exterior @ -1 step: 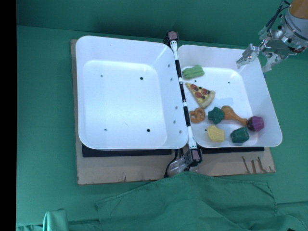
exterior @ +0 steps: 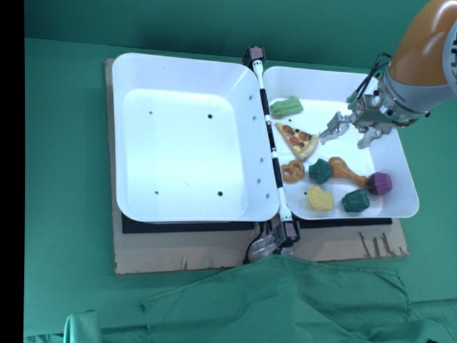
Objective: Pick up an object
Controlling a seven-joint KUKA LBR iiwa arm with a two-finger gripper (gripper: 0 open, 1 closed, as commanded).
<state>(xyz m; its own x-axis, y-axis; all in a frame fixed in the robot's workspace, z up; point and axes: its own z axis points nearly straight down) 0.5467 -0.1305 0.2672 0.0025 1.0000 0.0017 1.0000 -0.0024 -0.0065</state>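
Open gripper (exterior: 350, 133) above right bin (exterior: 400, 159) — toys inside, pizza slice (exterior: 298, 140) nearest

White bins (exterior: 121, 156); green cloth (exterior: 64, 191); yellow pizza slice (exterior: 300, 140), red dots; purple toy (exterior: 380, 183); orange drumstick (exterior: 345, 170).

Two shallow white plastic bins, the left one (exterior: 187, 138) and the right one (exterior: 400, 184), look smooth and glossy, catching bright glare. They sit on a matt brown cardboard sheet (exterior: 178, 259) with rough, torn edges. Soft, wrinkled green cloth (exterior: 285, 302) covers the surface. The small plastic toy foods, such as the yellow pizza slice (exterior: 298, 141), shine slightly. The grey metal end effector (exterior: 350, 131) looks dull.
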